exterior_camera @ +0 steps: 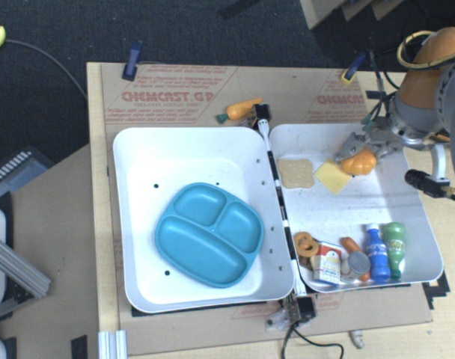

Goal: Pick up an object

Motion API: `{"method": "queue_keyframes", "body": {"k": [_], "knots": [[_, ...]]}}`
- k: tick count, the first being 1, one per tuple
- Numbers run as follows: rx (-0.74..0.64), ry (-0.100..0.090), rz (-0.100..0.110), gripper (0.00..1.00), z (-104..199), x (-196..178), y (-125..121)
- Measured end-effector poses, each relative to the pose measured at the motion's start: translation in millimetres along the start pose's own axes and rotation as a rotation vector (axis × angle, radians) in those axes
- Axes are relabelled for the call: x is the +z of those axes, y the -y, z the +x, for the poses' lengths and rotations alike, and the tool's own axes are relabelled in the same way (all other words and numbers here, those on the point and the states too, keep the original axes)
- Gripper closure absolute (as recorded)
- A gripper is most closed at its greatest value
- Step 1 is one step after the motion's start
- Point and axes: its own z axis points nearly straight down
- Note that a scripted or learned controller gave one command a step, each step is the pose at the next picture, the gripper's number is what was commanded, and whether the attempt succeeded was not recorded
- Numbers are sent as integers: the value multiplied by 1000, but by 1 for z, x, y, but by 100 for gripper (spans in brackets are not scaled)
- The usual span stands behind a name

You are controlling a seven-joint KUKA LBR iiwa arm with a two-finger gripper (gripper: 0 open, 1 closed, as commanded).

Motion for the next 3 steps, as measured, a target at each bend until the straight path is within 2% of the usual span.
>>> {"method": "queue_keyframes", "body": {"k": [1,2,3], "knots": [[-2,6,-5,100,0,-11,-1],[2,16,-15,100,67,-60,62],[1,15,-12,100,154,-96,106]]}}
